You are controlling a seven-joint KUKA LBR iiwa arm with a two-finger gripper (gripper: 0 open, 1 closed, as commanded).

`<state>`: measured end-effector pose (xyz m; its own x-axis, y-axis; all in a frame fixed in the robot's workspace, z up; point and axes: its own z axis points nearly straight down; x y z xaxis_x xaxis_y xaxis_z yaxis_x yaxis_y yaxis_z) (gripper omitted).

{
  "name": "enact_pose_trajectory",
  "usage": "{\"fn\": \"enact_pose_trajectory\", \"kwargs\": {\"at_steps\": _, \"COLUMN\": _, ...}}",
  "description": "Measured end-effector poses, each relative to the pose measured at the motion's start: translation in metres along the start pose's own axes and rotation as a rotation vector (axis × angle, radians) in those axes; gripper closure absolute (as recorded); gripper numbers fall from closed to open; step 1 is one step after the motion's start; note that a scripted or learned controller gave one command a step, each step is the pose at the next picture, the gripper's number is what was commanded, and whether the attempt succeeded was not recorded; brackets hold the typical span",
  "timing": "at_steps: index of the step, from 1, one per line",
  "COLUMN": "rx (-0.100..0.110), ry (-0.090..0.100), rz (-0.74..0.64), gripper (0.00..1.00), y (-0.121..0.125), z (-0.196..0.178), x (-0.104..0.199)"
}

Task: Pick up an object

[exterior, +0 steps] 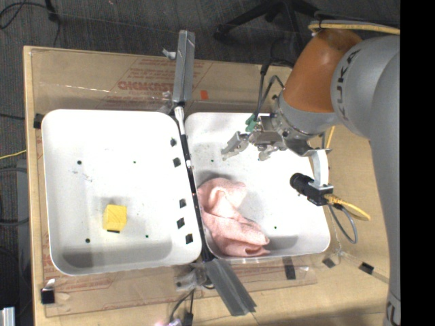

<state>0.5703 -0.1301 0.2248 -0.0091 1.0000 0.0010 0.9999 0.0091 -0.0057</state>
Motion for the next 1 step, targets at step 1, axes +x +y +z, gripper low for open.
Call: {"fn": "enact_pose_trajectory", "kwargs": {"at_steps": 1, "rx": -0.002, "ry": -0.005, "rz": 0.07, "gripper": 0.0, "y": -0.0046, "z": 0.1326, "x": 0.0135}}
